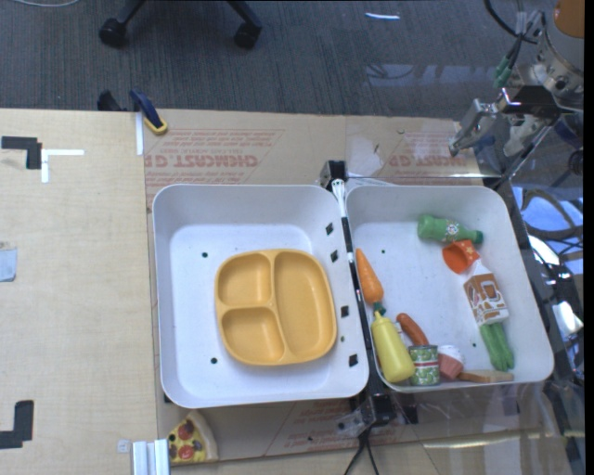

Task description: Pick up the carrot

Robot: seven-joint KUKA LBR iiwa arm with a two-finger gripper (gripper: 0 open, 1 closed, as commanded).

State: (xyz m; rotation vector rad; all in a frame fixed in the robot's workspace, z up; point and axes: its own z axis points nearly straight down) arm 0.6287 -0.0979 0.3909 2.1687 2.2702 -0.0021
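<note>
Dark grey carpet (306, 65) runs behind the bench (74, 306), which is covered in tan cardboard; an office chair's wheeled base (176, 23) stands on it

Left bin (176, 306) holds a yellow divided plate (276, 306); right bin (520, 269) holds a yellow bottle (392, 349), green bottle (447, 229), small can (424, 365), cucumber (499, 346).

Robot wrist: orange band (571, 16) above pale grey metal gripper (492, 125) assembly with dark block, thin cables and green wiring.
</note>
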